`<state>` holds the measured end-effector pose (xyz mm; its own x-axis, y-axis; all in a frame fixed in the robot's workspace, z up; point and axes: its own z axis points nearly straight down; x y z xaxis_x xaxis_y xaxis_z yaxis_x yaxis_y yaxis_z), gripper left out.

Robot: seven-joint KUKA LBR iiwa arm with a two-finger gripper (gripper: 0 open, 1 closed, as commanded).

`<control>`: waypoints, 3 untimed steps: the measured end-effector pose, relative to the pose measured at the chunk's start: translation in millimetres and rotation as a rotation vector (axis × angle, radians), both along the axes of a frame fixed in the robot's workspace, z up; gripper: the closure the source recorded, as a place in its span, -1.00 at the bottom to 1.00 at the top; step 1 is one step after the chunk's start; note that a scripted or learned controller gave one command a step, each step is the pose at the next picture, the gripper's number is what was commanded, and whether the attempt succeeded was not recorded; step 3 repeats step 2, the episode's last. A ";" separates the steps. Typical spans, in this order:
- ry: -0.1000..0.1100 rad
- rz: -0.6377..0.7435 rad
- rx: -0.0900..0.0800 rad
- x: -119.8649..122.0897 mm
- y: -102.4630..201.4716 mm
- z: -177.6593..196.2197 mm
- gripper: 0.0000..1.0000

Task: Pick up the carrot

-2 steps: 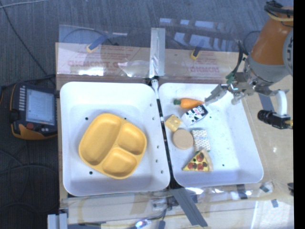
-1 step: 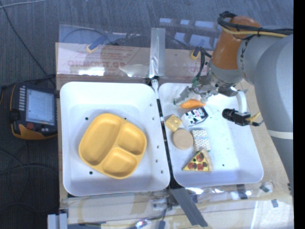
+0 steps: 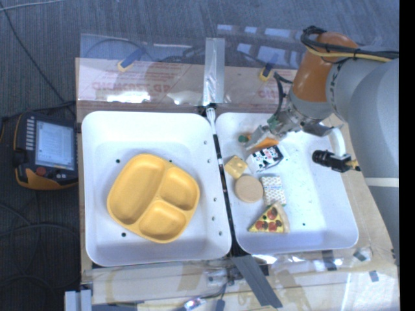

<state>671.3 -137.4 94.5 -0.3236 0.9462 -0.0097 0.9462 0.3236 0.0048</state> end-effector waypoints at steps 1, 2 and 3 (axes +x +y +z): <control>-0.003 0.002 -0.002 1.1 0.3 11.6 1.00; 0.006 -0.078 0.007 -2.4 22.5 81.5 1.00; 0.006 -0.078 0.007 -2.4 22.5 81.5 1.00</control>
